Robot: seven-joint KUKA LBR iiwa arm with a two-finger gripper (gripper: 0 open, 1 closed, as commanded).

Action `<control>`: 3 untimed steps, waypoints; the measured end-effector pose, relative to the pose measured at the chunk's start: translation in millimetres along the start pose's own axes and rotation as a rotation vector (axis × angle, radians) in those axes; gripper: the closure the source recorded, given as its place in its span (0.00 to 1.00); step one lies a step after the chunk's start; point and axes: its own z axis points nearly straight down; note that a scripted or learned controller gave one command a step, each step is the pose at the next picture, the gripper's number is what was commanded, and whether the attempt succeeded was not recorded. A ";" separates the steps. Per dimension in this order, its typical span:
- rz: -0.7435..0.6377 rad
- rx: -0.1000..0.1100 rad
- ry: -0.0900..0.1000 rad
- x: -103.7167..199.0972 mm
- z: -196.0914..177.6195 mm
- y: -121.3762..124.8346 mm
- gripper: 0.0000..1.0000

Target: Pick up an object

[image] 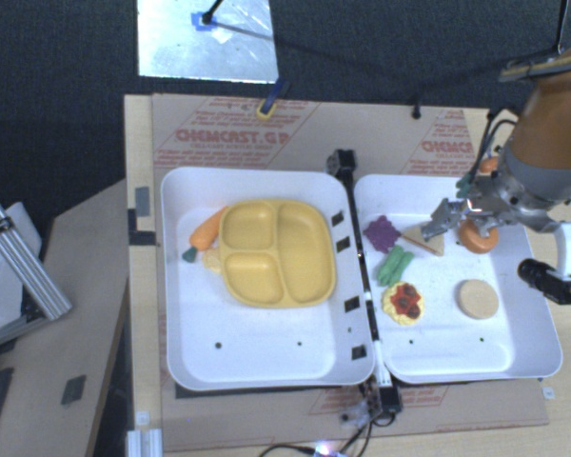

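— What are you looking at on the bench (105,255)?

— You have a brown printed board (238,131) lying flat on it, and the two white bins sit on that board, touching along their inner edges. Your left bin (186,350) and right bin (533,350) meet at a line of black clips (357,255).

— Anything past the board?

— You can see a shiny metal sheet (205,27) on the dark floor (57,65) beyond its far edge.
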 end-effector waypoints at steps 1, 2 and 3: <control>-0.002 -0.013 -0.002 0.1 -6.9 2.3 0.00; -0.001 -0.009 0.000 7.1 37.5 5.0 0.00; 0.000 -0.010 0.000 16.6 91.0 2.1 0.00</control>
